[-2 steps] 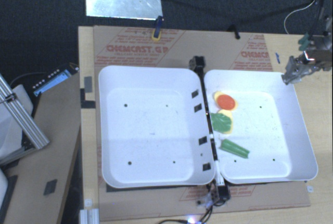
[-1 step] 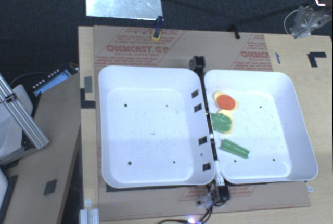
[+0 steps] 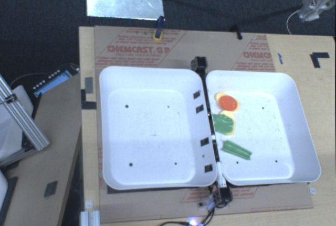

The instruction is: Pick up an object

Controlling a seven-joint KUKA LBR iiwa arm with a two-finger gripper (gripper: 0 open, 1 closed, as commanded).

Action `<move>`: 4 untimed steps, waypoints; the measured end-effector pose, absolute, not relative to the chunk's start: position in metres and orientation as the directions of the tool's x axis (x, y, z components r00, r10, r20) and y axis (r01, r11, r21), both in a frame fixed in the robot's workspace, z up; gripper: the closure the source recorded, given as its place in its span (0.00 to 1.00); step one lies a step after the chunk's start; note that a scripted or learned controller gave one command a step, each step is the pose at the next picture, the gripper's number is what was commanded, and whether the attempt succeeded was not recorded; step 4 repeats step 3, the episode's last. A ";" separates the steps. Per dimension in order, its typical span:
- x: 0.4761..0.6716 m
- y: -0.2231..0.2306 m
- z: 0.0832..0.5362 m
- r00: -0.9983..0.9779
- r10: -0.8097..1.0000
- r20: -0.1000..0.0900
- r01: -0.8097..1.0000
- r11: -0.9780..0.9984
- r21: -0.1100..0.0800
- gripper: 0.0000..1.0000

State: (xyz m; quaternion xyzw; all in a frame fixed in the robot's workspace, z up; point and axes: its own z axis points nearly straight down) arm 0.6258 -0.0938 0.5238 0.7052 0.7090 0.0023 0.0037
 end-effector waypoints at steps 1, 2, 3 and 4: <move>0.540 -0.092 0.537 0.000 1.000 0.000 1.000 0.000 0.005 1.00; 0.488 -0.112 0.536 0.001 1.000 0.000 1.000 -0.001 0.003 1.00; 0.523 -0.020 0.343 -0.011 1.000 0.003 1.000 0.011 -0.013 1.00; 0.523 -0.020 0.343 -0.011 1.000 0.003 1.000 0.011 -0.013 1.00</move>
